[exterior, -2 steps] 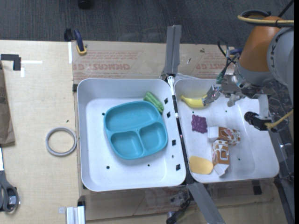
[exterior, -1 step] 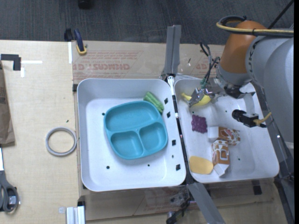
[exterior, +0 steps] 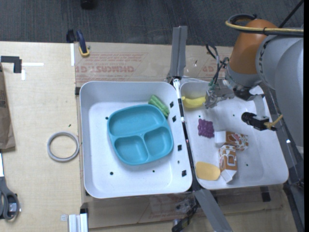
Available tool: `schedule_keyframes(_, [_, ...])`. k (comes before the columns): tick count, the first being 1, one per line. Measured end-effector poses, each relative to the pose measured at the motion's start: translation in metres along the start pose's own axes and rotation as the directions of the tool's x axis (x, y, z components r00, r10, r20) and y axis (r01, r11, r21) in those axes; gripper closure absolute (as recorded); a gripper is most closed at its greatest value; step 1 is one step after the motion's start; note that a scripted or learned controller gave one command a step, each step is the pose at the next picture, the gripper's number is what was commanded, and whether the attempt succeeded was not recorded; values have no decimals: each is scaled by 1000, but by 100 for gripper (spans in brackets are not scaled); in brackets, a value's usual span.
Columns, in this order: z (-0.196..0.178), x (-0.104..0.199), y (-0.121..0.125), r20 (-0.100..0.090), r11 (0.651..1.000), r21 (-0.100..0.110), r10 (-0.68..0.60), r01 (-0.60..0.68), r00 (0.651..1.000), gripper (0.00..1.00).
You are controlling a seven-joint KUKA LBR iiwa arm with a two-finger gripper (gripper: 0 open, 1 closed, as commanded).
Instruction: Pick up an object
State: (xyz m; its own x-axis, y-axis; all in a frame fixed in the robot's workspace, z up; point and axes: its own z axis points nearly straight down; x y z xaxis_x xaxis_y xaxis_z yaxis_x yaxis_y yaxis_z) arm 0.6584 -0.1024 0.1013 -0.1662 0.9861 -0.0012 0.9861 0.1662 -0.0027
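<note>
The claw (exterior: 211,102) is hanging low at the far end of the right bin (exterior: 270,175), just beside the banana (exterior: 193,101) lying in its far left corner; I cannot tell how it is set.

Arm (exterior: 285,57): bulky rounded grey casing, glossy orange band (exterior: 247,50) above the wrist. Yellow-and-black cable loops over the top of the orange section. Thin black wires run down to the small dark metallic gripper (exterior: 211,99). Black fitting on the casing's near side.
</note>
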Motion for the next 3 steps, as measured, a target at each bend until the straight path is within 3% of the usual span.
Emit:
schedule_keyframes(1, [9,-15,-2,0,998,-4,60,-60,998,100])
schedule_keyframes(2, [9,-15,-2,0,998,-3,60,-60,998,0])
schedule_keyframes(3, [9,9,-30,0,977,-3,-212,212,977,0])
